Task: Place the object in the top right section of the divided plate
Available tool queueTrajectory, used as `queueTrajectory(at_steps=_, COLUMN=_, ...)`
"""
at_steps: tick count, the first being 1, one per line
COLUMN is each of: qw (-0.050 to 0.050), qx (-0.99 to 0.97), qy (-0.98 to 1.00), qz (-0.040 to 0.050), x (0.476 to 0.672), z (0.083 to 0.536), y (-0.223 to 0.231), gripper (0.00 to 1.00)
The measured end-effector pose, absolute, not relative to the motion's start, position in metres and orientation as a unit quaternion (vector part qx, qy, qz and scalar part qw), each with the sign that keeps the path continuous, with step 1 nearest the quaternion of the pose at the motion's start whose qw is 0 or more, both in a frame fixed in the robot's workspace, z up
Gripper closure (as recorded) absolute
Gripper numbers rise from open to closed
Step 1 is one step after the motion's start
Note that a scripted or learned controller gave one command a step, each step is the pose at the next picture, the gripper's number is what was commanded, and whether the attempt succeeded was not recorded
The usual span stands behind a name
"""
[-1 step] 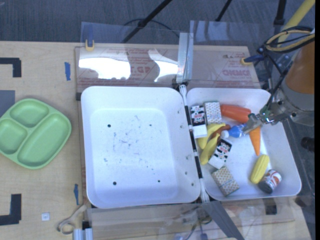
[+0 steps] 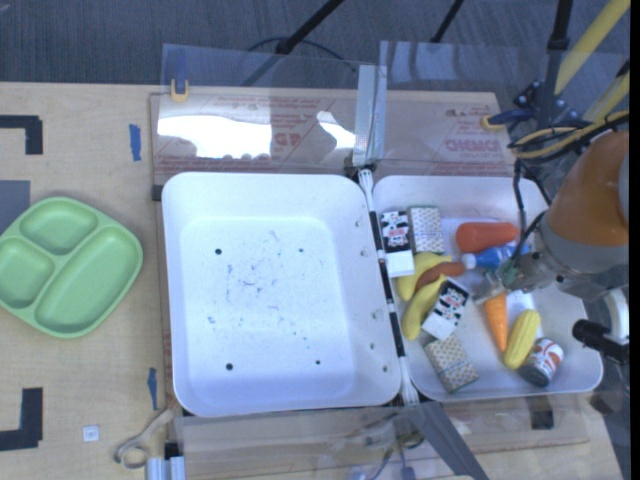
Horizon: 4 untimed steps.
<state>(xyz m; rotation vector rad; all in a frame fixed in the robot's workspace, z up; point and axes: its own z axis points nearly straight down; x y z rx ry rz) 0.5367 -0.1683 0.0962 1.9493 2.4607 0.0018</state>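
Note:
The green divided plate (image 2: pixel 68 265) lies on the wooden bench, left of both bins, with two small sections at its top and one long section below. My gripper (image 2: pixel 512 278) reaches down into the right bin (image 2: pixel 575 383), among the toy food. It hangs just above an orange carrot (image 2: pixel 496 320) and a yellow corn cob (image 2: pixel 522 335), beside a small blue item (image 2: pixel 494 259). The arm's grey wrist and orange band (image 2: pixel 598 200) hide part of the bin's right side. I see nothing clearly held.
The right bin also holds a banana (image 2: pixel 422 290), a red-orange sausage shape (image 2: pixel 487 235), black-and-white cartons (image 2: pixel 397 236), patterned boxes (image 2: pixel 452 362) and a small can (image 2: pixel 543 360). The left bin (image 2: pixel 185 298) lies between the plate and the right bin. Clear panels stand behind both bins.

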Motion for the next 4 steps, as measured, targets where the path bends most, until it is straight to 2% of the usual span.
queueTrajectory(at_steps=1, qw=-0.002, qx=0.786, qy=0.618, qz=-0.0008, x=0.492, z=0.121, y=-0.116, gripper=1.0)
queueTrajectory(at_steps=2, qw=0.003, qx=0.799, qy=0.602, qz=0.0017, x=0.481, z=0.087, y=-0.1, gripper=1.0)
queueTrajectory(at_steps=3, qw=-0.001, qx=0.879, qy=0.477, qz=-0.0009, x=0.479, z=0.184, y=-0.053, gripper=1.0)
queueTrajectory(at_steps=4, qw=-0.001, qx=0.872, qy=0.49, qz=-0.0016, x=0.479, z=0.183, y=0.02, gripper=1.0)
